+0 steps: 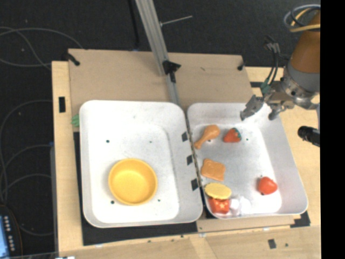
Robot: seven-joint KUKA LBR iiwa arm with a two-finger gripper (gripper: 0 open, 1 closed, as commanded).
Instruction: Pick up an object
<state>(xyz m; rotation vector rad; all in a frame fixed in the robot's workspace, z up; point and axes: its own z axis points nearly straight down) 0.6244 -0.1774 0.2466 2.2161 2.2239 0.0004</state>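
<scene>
My gripper (263, 111) hangs over the far right part of the right bin (280, 144), fingers spread open with nothing between them. Below and left of it lies a small red strawberry-like piece (232, 136). An orange drumstick-shaped toy (207, 135) lies near the bin's left wall. A tan toast-like square (213, 170) sits lower down. A yellow disc (218, 190) rests on a red piece (220, 205) in the near left corner, beside a white bit (237, 205). A red tomato-like toy (267, 185) lies at the near right.
The left bin (108, 128) holds a yellow bowl (132, 181) in its near part. A slanted metal pole (153, 31) rises from between the bins at the back. Cables run over the dark floor at left.
</scene>
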